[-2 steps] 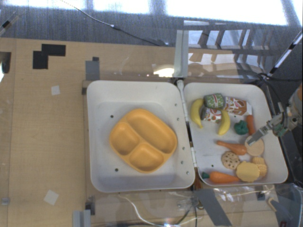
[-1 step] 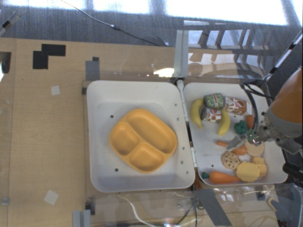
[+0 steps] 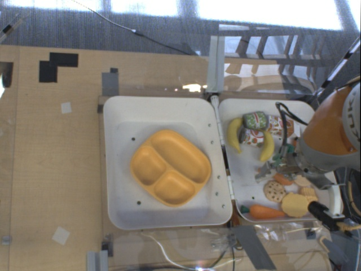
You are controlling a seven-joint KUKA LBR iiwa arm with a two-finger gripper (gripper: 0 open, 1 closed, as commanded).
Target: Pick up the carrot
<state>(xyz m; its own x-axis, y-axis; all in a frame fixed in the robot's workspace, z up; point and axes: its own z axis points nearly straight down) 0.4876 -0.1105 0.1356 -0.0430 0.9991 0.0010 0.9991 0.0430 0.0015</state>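
Carrot (image 3: 266, 212): near edge of right bin (image 3: 246, 168), lying flat, tip to the right, touching a pale yellow disc (image 3: 295, 204). Cookie (image 3: 274, 191) just beyond it. My pincer (image 3: 277, 164): low over mid right bin, well apart from carrot; can't tell if apart or together. 2 bananas (image 3: 234, 134) & a can (image 3: 255, 121) at far end. Left bin (image 3: 118, 168): yellow tray (image 3: 171, 167) w/ 3 sections.

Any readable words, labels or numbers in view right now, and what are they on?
"KU": dark letters on the grey and orange robot arm, cut off at the picture's edge.
Green-labelled can in the right white bin: print too blurred to read.
Nothing else legible.
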